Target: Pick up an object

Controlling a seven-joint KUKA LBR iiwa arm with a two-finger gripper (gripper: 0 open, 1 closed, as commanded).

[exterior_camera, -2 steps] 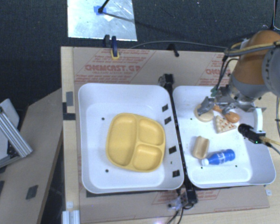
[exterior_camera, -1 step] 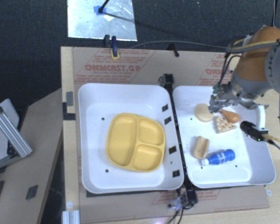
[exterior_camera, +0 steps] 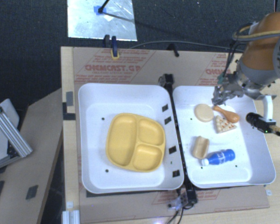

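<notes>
Two white bins sit side by side on the bench [exterior_camera: 70, 139], meeting along a dark seam that runs down the middle of the frame. The left bin [exterior_camera: 91, 106] holds a yellow divided plate [exterior_camera: 135, 142], tilted a little, with bare white floor all round it and the widest room along the bin's upper and left edges. The right bin [exterior_camera: 256, 164] carries a small cluster in its upper and middle part: a round tan disc [exterior_camera: 204, 112], an orange drumstick [exterior_camera: 227, 113] just right of it, a waffle wedge [exterior_camera: 224, 124] touching the drumstick from below, a tan bread piece [exterior_camera: 200, 147] nearer the seam, and a blue bottle [exterior_camera: 220, 157] lying on its side just beside the bread. The lower strip and the right side of this bin lie open. The arm [exterior_camera: 263, 45] reaches in from the upper right of the frame, and its gripper [exterior_camera: 220, 96] hangs over the bin's upper part, just above the disc and the drumstick's thin end; I cannot tell how far it is open or whether it has hold of anything.
</notes>
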